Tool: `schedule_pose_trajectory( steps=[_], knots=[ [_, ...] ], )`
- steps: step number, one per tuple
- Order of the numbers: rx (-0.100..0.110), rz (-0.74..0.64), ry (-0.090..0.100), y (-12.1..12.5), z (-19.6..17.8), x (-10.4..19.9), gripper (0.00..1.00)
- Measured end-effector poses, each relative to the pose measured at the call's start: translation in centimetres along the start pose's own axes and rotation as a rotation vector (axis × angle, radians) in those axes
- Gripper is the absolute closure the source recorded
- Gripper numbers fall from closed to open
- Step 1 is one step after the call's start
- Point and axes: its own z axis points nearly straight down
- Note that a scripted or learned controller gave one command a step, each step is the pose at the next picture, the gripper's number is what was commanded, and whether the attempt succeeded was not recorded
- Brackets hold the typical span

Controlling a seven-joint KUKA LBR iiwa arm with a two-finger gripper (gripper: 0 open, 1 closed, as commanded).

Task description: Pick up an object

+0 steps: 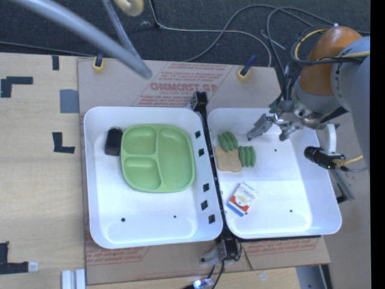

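Note:
My gripper [269,130] hangs over the back of the right bin [313,203], its two fingers spread open with nothing between them. To its left in that bin lie two green ridged pieces [228,141] [247,156] and a tan slice [228,160] between them. A small white packet with red and blue print [240,199] lies nearer the front of the same bin. The left bin [102,209] holds a green divided plate [158,158] and a small black block [113,141] at the plate's left edge.
A black clip strip [206,161] runs along the seam between the two bins. Cables [240,26] trail across the dark floor behind the bench. A grey pole [72,23] slants across the upper left. Cardboard [180,83] lies under the bins.

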Motion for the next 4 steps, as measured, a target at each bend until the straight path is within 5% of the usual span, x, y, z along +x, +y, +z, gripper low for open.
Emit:
schedule_pose_trajectory(
  steps=[2,3,4],
  knots=[
    [-0.004,0.0,-0.001,0.8,6.9,0.6,0.0],
    [-0.007,-0.001,-0.002,0.9,5.7,0.7,1.0],
    [-0.008,0.001,0.001,1.9,-0.1,0.7,1.0]
  ],
)
